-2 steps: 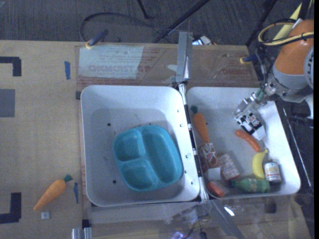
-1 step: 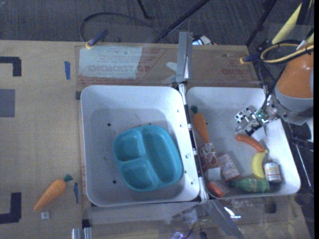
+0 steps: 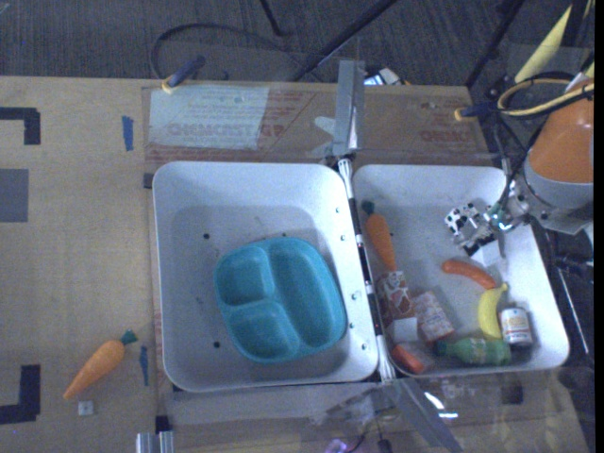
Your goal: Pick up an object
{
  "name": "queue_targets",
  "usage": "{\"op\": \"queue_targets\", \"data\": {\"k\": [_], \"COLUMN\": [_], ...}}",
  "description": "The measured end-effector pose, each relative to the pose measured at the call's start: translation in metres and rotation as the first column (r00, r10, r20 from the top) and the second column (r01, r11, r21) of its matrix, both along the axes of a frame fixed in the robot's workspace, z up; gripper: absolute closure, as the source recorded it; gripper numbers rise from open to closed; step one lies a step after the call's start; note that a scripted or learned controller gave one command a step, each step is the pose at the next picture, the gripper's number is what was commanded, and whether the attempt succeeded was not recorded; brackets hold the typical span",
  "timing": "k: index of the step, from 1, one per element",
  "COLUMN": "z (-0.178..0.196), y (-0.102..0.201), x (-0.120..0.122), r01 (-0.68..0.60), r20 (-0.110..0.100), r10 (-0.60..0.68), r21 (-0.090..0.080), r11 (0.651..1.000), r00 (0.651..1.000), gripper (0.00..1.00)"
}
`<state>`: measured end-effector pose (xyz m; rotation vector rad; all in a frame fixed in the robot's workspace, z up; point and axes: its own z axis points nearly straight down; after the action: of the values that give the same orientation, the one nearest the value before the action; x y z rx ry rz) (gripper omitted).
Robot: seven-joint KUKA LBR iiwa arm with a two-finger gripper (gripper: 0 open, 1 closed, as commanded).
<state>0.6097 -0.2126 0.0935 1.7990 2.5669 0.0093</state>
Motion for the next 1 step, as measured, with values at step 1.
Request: {"op": "queue_targets", "data": {"k": [1], "z": [0.1379], "y": [0.0637], "x": [-0.0222], "r01": [0.046], "r20": [-0.004], "r10": [-0.046], "r21": [-0.002], "r11": [0.999], "r00": [0.999], "gripper": [1.0]}}
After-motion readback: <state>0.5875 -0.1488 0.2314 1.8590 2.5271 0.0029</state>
